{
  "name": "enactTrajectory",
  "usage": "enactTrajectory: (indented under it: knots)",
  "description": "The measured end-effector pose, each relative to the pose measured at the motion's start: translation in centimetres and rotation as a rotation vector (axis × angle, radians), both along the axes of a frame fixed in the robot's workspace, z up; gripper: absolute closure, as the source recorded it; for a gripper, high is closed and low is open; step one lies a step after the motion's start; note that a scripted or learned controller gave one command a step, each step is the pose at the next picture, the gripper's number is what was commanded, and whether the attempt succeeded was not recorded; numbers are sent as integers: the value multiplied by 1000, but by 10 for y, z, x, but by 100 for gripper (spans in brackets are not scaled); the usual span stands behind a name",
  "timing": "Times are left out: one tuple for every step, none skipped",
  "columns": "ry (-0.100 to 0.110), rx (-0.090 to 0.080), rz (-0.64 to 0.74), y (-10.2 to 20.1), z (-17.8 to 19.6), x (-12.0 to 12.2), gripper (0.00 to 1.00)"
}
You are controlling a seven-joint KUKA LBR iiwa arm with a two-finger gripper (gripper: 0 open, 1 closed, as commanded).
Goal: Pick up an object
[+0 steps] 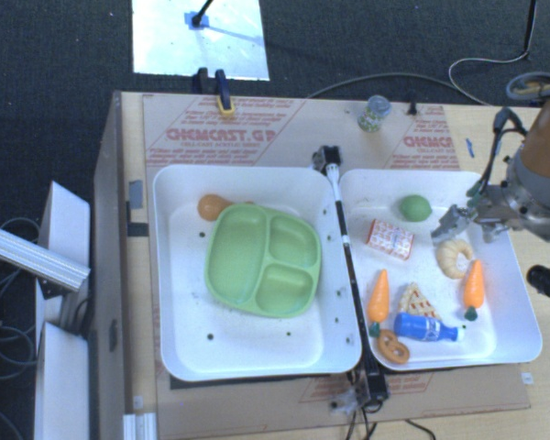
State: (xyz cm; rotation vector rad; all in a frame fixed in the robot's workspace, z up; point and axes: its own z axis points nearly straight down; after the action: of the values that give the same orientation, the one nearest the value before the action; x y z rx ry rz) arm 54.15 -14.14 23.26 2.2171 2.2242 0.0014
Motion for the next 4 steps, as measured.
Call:
enactTrajectory:
  knots:
    - [3,1,0,22,-134,29,0]
    - [-1,-1,-2,-28,-148,79,0]
    - [-1,-1,-1,-66,-148,49,0]
    - [21,3,3,-66,-150,94,0]
